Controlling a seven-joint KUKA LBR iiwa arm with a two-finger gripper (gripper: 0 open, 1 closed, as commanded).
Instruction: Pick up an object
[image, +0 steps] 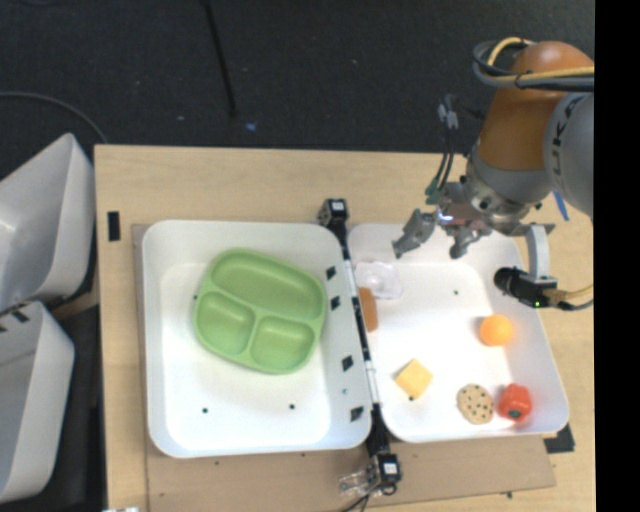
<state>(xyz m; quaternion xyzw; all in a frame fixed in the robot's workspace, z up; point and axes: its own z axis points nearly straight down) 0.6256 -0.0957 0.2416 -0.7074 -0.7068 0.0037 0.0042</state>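
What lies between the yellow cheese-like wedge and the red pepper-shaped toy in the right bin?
In the camera view, a round tan chocolate-chip cookie lies between the yellow wedge and the red pepper toy, close beside the pepper.

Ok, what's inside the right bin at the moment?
In the right bin: an orange ball, a red pepper, a cookie, a yellow block, an orange stick along the left wall and a clear cup. The gripper covers part of the back edge.
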